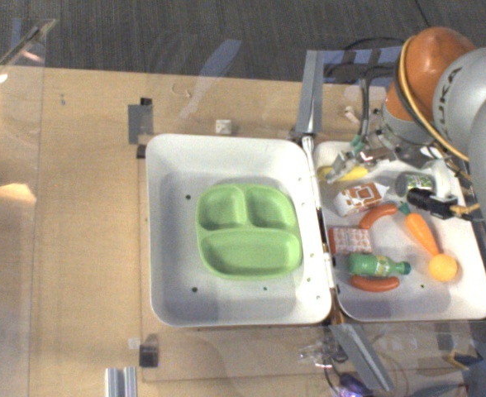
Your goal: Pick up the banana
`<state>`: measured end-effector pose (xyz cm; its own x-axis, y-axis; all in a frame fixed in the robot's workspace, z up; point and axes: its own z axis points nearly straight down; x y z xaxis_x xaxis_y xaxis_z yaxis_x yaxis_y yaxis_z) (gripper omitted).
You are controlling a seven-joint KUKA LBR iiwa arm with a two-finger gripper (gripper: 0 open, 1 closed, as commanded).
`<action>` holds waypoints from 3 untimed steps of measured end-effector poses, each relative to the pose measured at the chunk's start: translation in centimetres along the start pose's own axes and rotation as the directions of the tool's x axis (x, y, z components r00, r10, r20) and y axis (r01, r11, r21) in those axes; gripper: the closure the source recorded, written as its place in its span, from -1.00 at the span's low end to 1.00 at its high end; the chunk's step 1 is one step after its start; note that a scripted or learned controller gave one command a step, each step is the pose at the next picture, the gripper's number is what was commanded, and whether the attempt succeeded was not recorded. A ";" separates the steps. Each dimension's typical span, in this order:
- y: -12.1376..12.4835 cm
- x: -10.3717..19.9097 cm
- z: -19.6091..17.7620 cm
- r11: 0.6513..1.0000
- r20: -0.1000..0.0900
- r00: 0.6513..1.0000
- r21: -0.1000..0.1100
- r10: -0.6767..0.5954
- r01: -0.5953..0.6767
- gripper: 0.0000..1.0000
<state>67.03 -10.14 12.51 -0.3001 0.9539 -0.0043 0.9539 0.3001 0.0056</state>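
The banana [352, 172] is lying in the far left corner of the right bin [474, 308], close to the wall between the two bins. The claw [360, 149] is hanging directly over it, at the far side of this bin, but I cannot tell how the claw is set, and I cannot tell if it is touching the banana. The arm [458, 81], grey with an orange band, is reaching in from the right above the bin.

Just in front of the banana a small white and orange box [362, 195] is lying. Nearer to the front, a red sausage [378, 215] is lying beside a carrot [422, 233], and an orange [443, 267] is resting just beside the tip of the carrot. A red checked packet [350, 240] is lying at the left wall, and a green bottle [378, 265] is lying on its side in front of it, with a second sausage [374, 284] just beside it.

In the left bin [170, 296] a green divided plate [248, 230] is sitting in the middle. Both bins are standing on the wooden worktop [69, 222]
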 end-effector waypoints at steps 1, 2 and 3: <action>-1.4 -4.8 3.4 0.984 -0.003 0.984 0.000 0.179 -0.179 -1.00; -1.5 -4.8 2.4 0.985 -0.002 0.985 0.007 0.174 -0.174 1.00; -0.6 2.6 -9.4 0.996 -0.002 0.996 -0.003 0.091 -0.091 1.00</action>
